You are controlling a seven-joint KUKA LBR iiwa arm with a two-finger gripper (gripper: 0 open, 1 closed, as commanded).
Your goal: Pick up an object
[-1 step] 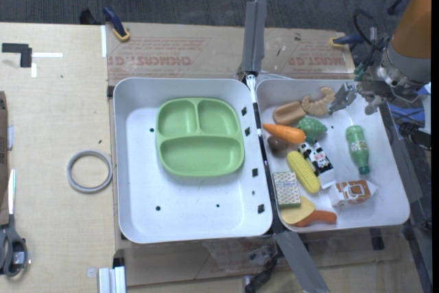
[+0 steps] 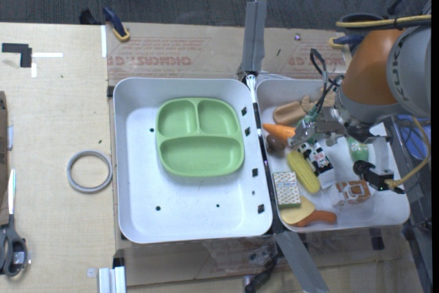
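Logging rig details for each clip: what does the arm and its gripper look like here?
The arm is grey and rounded, with a broad orange band above the wrist. Thin black cables loop near the wrist, and a yellow cable runs along the arm's top. The gripper is a small cluster of dark and metallic parts; finer detail is too small to tell.

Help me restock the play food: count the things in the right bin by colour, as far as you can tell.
Orange: 2, a carrot and another carrot
Yellow: 2, a corn cob and a wedge
Tan: 1, bread piece
Printed packets or boxes: 3
Total: 8, some partly hidden.
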